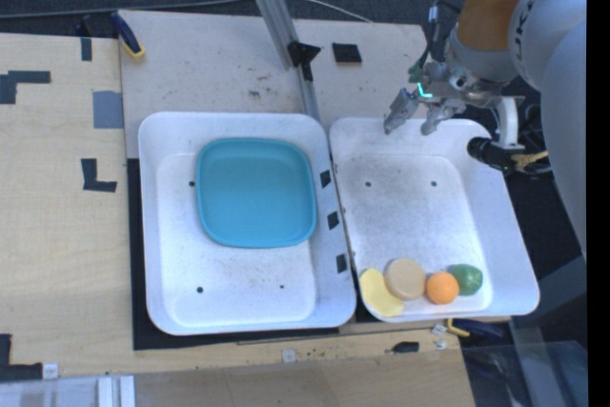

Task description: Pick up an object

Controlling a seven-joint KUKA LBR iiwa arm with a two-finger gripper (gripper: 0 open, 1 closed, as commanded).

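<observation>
Tool [412, 121] spread, empty — over right bin [496, 205] far edge; objects [423, 283] at near edge.

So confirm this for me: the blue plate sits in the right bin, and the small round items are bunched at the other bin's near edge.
Wrong bin: the camera view shows the blue plate in the left bin. The small round items are bunched at the other bin's near edge.
</observation>
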